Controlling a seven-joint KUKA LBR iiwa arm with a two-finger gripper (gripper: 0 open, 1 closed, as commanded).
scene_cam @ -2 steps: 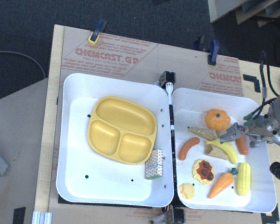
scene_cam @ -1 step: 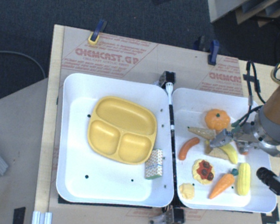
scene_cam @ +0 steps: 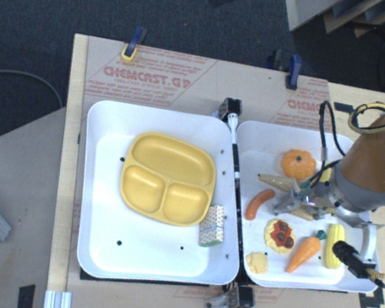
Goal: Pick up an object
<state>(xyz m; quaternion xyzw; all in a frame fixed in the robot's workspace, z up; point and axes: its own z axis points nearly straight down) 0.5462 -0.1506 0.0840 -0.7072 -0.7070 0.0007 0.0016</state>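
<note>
Over right bin (scene_cam: 252,141), arm (scene_cam: 376,161) lowers claw (scene_cam: 300,199) beside pumpkin (scene_cam: 298,163).

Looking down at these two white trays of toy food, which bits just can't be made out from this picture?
- Gripper: in the camera view its tip sits low among the toys in the right bin; too small and cluttered to read.
- Corn: partly covered by a black part of the arm.
- Arm: its upper part is cut off by the right edge.
- Small block beside the yellow plate: pattern too small to identify.
</note>
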